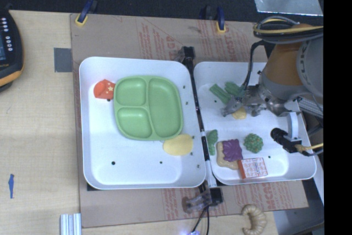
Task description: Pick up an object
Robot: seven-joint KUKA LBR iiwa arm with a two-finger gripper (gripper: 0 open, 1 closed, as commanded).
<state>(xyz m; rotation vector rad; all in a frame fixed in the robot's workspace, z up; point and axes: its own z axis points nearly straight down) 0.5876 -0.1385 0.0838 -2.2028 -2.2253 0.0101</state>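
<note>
Two fingers of the gripper (240, 109) seen low over the right bin (308, 173), tips splayed to either side of a small yellow piece (240, 114); whether pressed onto it or merely beside it could not be told, so finger state left undetermined. Just up-left of the tips, green stick-shaped pieces (224, 91). Nearer the front of the same bin: a small green piece (212, 137), a purple slab on a tan slice (231, 150), a green broccoli-like piece (253, 142), a red and white packet (253, 168). Behind the gripper, the grey wrist with its orange band (283, 66), entering from the right.

Left bin (93, 168) occupied by a green divided plate (148, 107), a red piece (104, 89) touching its left edge, a yellow lemon-like piece (178, 145) at its lower right corner. Both bins seated on brown board (137, 36) clamped along the far edge by blue clips to a pale wooden bench (33, 135). Dark floor beyond.
</note>
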